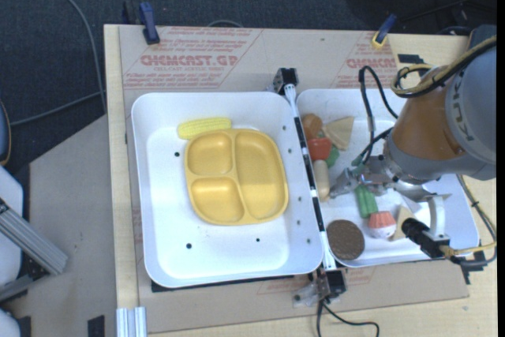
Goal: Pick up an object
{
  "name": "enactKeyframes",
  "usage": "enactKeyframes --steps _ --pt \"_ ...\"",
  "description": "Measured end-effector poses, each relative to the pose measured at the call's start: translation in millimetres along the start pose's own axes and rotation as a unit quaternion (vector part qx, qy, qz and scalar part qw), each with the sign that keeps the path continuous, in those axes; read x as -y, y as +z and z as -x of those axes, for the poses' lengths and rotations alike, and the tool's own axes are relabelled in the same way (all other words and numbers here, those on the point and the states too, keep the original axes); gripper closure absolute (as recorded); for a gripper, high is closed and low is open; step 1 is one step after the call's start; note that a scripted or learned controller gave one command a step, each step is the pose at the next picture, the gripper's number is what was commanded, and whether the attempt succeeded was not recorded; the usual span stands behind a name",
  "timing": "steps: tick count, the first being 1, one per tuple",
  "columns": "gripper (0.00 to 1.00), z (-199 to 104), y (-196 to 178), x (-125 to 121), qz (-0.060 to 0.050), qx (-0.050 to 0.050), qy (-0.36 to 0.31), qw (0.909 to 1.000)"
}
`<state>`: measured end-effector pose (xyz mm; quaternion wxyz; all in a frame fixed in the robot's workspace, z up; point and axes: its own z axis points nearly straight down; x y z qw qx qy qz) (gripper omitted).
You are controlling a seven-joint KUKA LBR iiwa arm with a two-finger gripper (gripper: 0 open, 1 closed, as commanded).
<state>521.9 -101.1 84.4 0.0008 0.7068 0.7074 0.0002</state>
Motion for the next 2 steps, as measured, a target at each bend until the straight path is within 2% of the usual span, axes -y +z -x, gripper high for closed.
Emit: enactKeyframes --steps 1,2 --pt "1.0 -0.2 -9.7 -0.1 0.001 0.0 0.0 1.0" --pt "1.0 -63.1 -100.2 -19.6 -0.001 -0.001 0.0 1.0"
